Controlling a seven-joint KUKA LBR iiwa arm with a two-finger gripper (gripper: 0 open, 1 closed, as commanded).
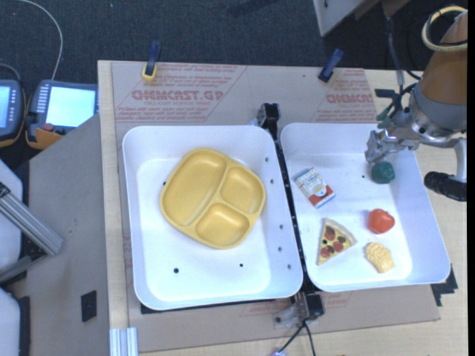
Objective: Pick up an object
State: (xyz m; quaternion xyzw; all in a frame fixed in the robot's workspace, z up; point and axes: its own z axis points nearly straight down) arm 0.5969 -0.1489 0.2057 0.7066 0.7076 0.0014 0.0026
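A: Where is the hand [381,151]?
B: Over the right bin [349,136], far right side, just above a dark green ball [383,172] that lies right below its tips.
A: Gripping it?
B: I cannot tell. Nearer lie a red tomato [381,221], pizza slice [333,241], fries [379,256] and small carton [314,186]. The left bin [141,199] holds a yellow plate [213,197].

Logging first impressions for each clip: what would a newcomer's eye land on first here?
Most likely the big yellow divided plate, alone in the left bin. Next, the small toy foods scattered in the right bin: a pizza slice, a red tomato, yellow fries and a small carton. At that bin's far right corner the gripper hangs just above a dark green ball.
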